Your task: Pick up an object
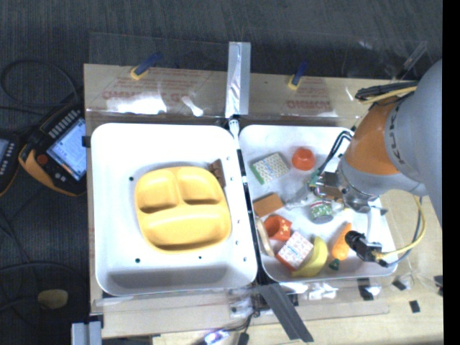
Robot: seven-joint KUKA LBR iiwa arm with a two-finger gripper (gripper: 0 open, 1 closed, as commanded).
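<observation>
My gripper [325,191] hangs over the middle of the right bin [381,264], reaching in from the right under the orange wrist band. Just below it lies a small green and silver packet [321,210]. Around it in the same bin are an orange cup [303,158], a green-and-white box [270,167], a brown block [267,204], a red-orange toy [277,227], a red-and-white box [295,251], a banana [317,258] and an orange carrot [339,244]. The arm hides the bin's right part.
The left bin [108,264] holds a yellow divided tray [182,207] with a small brown piece [217,169] at its far right corner. A metal divider strip [238,85] runs between the bins at the back. A handheld pendant [61,153] lies off the bench to the left.
</observation>
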